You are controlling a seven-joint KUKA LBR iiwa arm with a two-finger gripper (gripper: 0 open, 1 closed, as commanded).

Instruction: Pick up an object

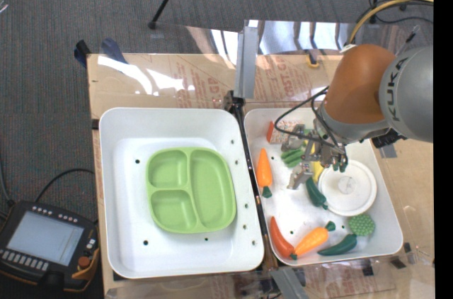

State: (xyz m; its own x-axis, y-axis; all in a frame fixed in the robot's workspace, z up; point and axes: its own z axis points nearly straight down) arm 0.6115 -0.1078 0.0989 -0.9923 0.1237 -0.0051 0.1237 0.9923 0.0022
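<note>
Grey carpet under the desk [170, 81], two white bins on top. Left bin [117, 149] has a green divided plate [191, 190]. Right bin [386, 234] holds the toys: orange carrot [263, 170], green bits, white dish [348, 188]. Nothing lifted yet, so pick isn't done; grasp and lift remain. Hand [306, 166] is low among green pieces near the dish. Finger spread: can't tell, and nothing visibly pinched.
</note>
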